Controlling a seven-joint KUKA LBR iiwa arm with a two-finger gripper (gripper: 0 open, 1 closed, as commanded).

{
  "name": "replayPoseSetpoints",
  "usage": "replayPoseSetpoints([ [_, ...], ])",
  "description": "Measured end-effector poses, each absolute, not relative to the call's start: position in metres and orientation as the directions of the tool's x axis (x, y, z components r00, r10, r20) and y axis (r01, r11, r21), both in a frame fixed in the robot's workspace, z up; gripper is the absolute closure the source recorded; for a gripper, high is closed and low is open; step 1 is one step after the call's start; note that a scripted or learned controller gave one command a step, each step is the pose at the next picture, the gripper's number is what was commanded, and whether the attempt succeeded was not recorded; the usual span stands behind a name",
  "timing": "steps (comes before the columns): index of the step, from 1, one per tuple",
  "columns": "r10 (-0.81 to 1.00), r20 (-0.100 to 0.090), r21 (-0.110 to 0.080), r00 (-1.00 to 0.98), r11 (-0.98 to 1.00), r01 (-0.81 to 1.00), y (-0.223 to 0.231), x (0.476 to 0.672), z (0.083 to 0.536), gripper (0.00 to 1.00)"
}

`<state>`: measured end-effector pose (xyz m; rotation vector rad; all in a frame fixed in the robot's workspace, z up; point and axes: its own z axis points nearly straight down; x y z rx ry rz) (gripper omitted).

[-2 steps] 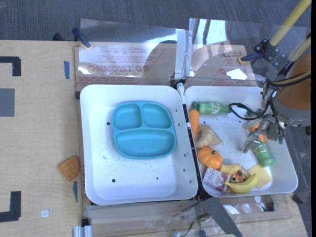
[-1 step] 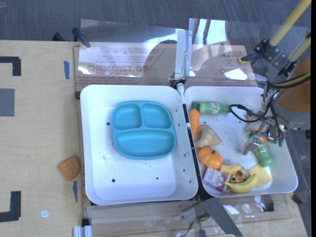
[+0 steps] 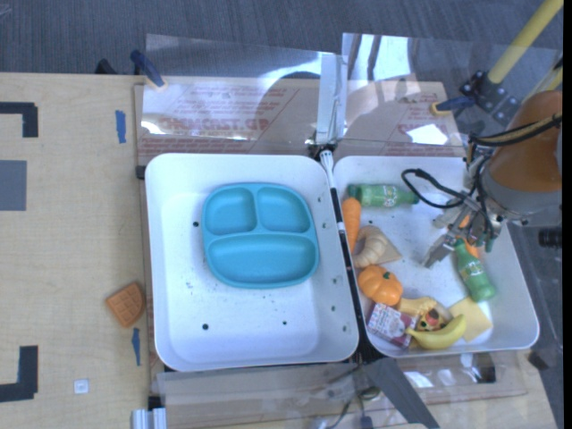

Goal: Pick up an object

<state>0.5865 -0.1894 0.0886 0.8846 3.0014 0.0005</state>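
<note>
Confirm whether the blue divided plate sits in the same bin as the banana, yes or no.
No: the blue divided plate lies in the left bin, while the banana lies in the right bin.

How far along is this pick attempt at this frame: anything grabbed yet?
Done: the gripper is low inside the right bin, at the top of a green bottle. In hand: nothing visibly lifted; the bottle lies on the bin floor, and I cannot tell whether it is gripped. Left: securing it and raising it. The blue divided plate sits in the left bin.
</note>
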Motion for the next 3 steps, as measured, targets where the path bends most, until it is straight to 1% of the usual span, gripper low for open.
replayPoseSetpoints([
  [1, 0.416, -0.010, 0.000, -0.909, 0.909, 0.416, -0.226, 0.530, 0.089, 0.00],
  [2, 0.449, -0.012, 0.002, -0.894, 0.894, 0.449, -0.214, 0.571, 0.088, 0.00],
  [3, 0.447, -0.027, 0.004, -0.894, 0.895, 0.447, -0.214, 0.575, 0.103, 1.00],
])
